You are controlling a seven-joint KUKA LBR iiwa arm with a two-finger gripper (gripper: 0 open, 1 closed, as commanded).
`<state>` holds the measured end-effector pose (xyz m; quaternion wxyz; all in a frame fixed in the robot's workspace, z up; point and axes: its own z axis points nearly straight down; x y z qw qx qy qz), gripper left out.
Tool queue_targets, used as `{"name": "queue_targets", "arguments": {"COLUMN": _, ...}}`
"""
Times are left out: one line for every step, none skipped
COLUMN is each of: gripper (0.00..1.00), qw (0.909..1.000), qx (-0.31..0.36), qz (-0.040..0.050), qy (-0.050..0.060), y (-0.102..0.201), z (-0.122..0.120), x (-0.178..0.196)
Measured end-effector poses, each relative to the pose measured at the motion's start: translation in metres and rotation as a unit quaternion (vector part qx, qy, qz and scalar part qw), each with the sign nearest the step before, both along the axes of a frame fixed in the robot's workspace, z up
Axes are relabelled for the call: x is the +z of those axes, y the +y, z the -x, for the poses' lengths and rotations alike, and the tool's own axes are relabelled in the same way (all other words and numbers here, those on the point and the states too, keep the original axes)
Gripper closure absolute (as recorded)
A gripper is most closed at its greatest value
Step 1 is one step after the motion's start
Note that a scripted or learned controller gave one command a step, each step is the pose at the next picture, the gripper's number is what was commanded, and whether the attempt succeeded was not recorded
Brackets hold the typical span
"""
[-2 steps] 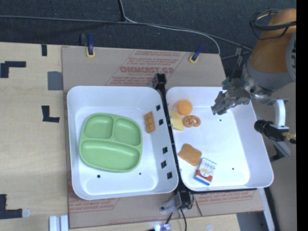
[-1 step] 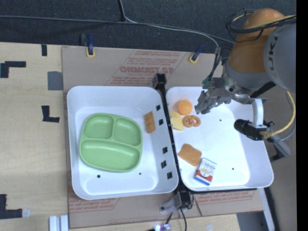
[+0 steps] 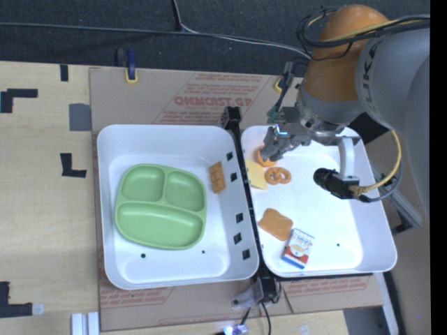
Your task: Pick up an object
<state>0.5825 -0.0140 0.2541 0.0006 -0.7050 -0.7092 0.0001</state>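
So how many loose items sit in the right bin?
5: orange piece under the gripper, pretzel, yellow slice, toast, small carton. The arm may hide more.

The arm [image 3: 398, 68] is a thick, smooth grey casing with rounded contours, and dark raised lettering runs along its side (partly cut off, so it cannot be read). Above the wrist sits a glossy orange band [image 3: 342, 47], bulbous and domed. Thin black cables [image 3: 316, 21] loop over that band. Below it hangs a dark metal gripper [image 3: 274, 147], and a yellow hose [image 3: 391, 173] curves to a black cylindrical fitting [image 3: 334, 182]
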Motion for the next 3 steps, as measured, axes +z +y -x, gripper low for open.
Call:
{"name": "queue_targets", "arguments": {"gripper": 1.0, "qw": 1.0, "qx": 0.001, "qz": -0.0001, "qy": 0.0, "y": 0.062, "z": -0.013, "x": -0.008}}
{"name": "queue_targets", "arguments": {"gripper": 1.0, "qw": 1.0, "qx": 0.0, "qz": 0.0001, "qy": 0.001, "y": 0.115, "z": -0.009, "x": -0.015}}
{"name": "queue_targets", "arguments": {"gripper": 0.0, "qw": 1.0, "qx": -0.002, "qz": 0.0006, "qy": 0.001, "y": 0.112, "z": -0.009, "x": -0.015}}
